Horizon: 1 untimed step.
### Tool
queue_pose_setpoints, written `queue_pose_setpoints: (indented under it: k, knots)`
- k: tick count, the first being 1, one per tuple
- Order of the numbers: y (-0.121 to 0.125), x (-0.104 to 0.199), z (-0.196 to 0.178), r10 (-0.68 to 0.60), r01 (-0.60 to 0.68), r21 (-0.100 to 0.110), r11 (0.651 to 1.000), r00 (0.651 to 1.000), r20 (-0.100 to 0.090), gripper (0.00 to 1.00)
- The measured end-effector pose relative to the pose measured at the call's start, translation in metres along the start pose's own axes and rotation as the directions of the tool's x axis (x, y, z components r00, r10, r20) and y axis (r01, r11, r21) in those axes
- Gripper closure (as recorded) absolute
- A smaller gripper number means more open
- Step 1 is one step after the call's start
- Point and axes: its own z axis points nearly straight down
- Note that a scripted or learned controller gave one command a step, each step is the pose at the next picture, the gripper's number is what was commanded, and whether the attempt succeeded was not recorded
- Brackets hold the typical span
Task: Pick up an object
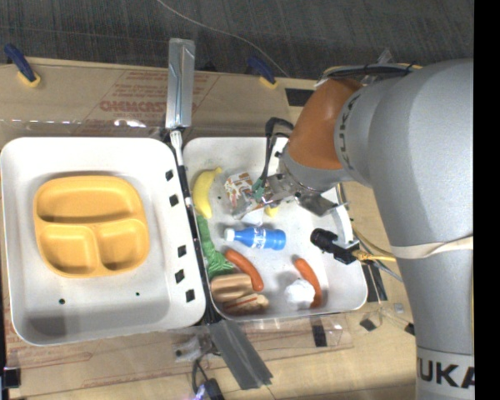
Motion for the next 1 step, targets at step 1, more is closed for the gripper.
queue_pose_setpoints:
  k: [1]
  knots:
    - [-0.0135, 0.0562, -0.1022, 0.114, -0.114, -0.002, 0.994, 0.994, -0.001, 1.0]
